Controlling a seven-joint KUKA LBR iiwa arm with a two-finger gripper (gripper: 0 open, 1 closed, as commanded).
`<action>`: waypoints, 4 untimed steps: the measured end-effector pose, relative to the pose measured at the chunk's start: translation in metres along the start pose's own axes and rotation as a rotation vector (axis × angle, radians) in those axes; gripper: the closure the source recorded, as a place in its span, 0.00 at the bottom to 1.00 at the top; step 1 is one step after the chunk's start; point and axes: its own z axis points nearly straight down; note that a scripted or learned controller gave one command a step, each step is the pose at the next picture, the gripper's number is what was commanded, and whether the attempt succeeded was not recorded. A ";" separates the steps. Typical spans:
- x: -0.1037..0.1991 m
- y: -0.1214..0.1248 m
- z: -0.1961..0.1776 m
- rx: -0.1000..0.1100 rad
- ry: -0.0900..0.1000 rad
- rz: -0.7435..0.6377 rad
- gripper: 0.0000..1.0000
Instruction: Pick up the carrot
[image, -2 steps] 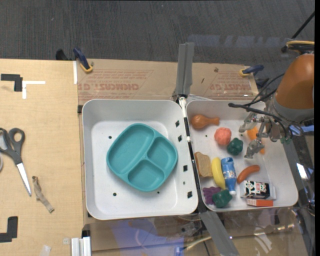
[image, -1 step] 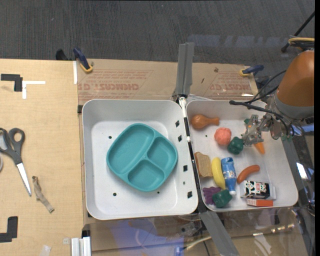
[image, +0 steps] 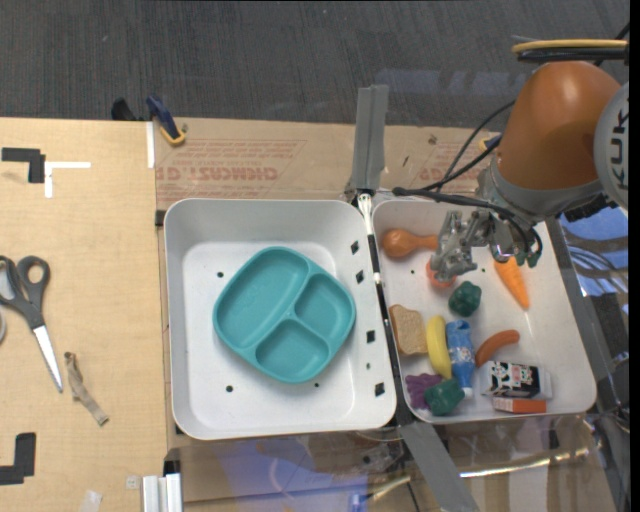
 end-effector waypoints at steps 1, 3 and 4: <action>0.010 -0.058 -0.044 0.002 0.001 -0.081 1.00; -0.027 -0.116 0.100 0.002 0.000 -0.129 0.00; -0.029 -0.116 0.089 0.003 -0.006 -0.129 1.00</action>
